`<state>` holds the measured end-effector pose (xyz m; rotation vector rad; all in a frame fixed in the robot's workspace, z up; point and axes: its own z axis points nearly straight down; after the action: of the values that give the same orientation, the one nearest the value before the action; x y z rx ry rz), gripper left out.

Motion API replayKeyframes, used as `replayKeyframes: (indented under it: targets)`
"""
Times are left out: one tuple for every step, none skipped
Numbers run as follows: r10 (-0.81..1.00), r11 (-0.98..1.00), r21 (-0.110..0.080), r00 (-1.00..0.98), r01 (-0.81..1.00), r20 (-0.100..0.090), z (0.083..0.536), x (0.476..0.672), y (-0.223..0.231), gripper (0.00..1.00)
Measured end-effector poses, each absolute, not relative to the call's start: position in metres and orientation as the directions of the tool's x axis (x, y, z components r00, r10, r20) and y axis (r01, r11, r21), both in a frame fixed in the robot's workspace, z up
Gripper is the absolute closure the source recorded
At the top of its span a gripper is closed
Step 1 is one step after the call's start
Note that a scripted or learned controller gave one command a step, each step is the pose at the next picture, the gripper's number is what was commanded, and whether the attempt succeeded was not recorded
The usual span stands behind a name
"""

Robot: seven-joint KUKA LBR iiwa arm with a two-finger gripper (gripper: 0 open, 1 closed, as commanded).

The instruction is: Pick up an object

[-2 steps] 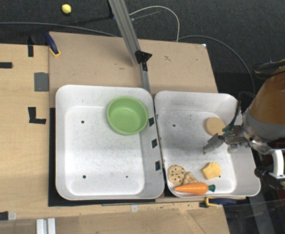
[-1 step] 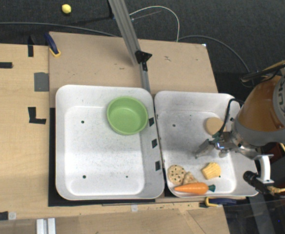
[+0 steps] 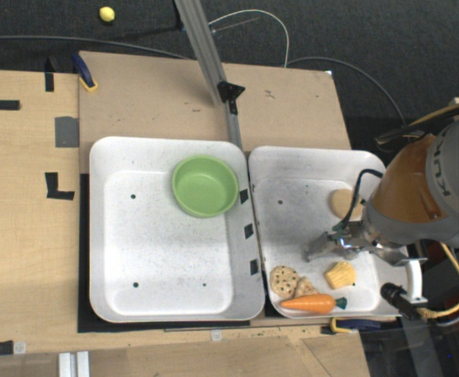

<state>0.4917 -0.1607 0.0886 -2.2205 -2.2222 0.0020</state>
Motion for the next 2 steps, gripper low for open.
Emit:
replayKeyframes:
  targets:
    - [1.000, 0.002, -0.002, -0.002, 1.000, 0.001, 0.099, 0.492, -0.160, 1.00]
    - [1.000, 0.002, 0.002, -0.002, 1.000, -0.001, 0.143, 0.499, -0.160, 1.00]
